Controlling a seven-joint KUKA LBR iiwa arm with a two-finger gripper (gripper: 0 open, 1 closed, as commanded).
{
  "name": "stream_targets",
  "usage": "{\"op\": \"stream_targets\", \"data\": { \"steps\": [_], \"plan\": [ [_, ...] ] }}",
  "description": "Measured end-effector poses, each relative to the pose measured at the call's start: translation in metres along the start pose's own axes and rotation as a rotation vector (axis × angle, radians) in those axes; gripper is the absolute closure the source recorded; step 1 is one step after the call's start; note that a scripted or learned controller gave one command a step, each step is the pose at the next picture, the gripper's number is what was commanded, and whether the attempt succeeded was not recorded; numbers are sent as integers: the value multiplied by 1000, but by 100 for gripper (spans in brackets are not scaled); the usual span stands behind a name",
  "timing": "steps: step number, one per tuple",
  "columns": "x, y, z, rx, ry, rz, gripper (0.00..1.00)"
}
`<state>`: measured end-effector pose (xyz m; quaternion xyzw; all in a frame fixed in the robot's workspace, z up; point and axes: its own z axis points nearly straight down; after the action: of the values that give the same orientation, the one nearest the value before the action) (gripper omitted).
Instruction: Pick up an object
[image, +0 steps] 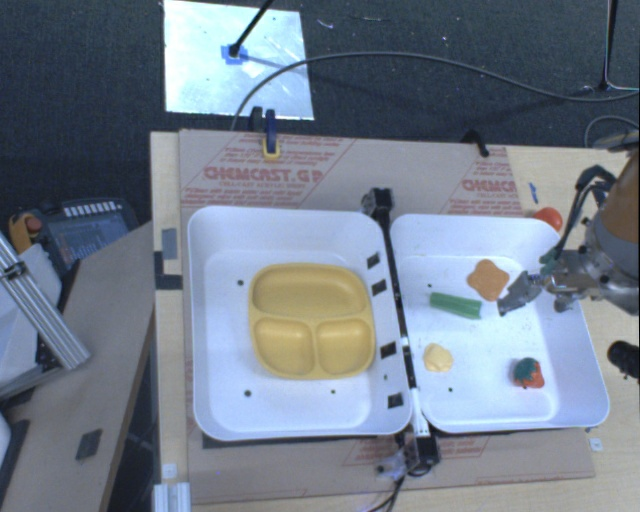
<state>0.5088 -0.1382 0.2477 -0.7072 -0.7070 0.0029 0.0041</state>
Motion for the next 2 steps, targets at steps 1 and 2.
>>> {"op": "stream_targets", "data": {
  "steps": [1,2],
  "plan": [
    [1,2,-6,-11,-2,-3,0],
    [-6,-2,38,-11,-2,-1,0]
  ]
}}
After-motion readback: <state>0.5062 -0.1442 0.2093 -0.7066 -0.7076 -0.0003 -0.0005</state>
